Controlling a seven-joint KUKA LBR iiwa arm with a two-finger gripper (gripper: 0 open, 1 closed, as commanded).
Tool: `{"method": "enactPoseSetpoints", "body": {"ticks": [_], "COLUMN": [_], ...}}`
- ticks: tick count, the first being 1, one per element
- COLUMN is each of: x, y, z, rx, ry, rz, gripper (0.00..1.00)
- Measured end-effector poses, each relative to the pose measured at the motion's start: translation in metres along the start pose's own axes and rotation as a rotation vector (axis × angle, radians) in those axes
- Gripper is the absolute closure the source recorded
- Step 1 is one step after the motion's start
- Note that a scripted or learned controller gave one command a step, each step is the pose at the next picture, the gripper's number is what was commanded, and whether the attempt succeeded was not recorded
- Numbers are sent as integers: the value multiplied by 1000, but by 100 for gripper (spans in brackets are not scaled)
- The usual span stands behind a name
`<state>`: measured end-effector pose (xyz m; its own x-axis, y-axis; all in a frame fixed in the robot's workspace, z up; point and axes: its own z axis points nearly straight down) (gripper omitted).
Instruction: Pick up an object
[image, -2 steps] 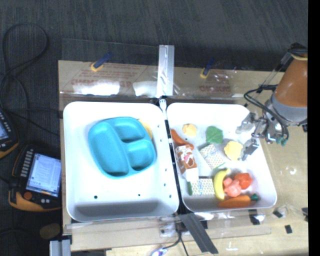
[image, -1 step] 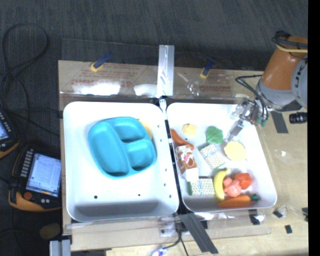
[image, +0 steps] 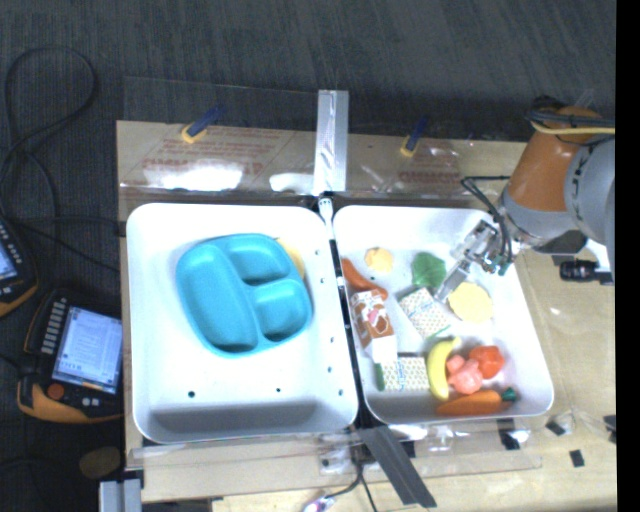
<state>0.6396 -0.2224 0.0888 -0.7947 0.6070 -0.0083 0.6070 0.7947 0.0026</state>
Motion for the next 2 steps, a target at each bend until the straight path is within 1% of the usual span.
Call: {"method": "enactPoseSetpoints", "body": {"ticks": [1, 2], "x": [1, 17], "y": [3, 29], "z": [0, -75], "rx": [0, 5], "ry": [-2, 4], "rz": [273, 224], "gripper": [0, 0]}}
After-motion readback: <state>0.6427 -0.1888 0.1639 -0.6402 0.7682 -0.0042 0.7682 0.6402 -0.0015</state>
